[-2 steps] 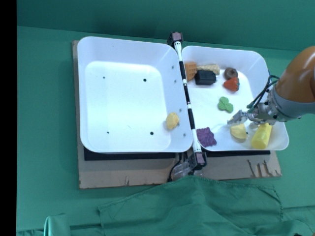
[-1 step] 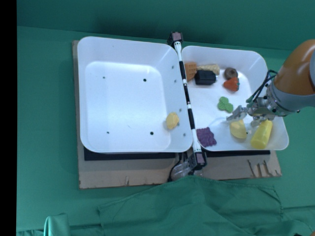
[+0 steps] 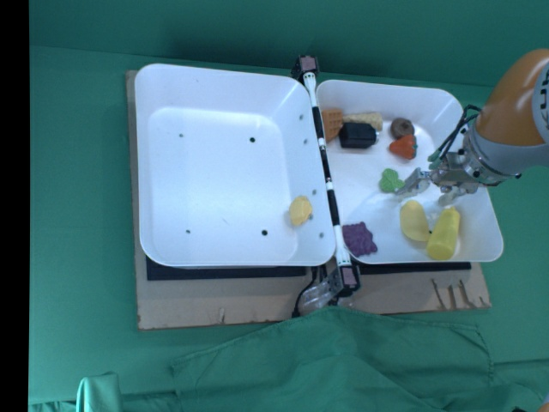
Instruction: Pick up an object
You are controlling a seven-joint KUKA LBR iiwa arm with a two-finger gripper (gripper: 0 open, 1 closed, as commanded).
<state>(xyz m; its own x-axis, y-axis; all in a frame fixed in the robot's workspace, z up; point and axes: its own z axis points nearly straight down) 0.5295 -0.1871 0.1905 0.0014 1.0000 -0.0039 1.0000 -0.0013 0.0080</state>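
One yellow bottle (image 3: 444, 233) lies lengthwise, neck angled up toward the end effector (image 3: 426, 184).

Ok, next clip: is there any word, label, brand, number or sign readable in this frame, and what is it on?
None can be read.
The black object in the right bin: no legible marking, too small to tell.
The black-and-white strip between the bins: plain bands, no characters.
The left bin, the cardboard sheet and the gripper: no print visible.

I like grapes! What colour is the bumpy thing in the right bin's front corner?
Purple. The bumpy grape-like toy shows clearly in the camera view.
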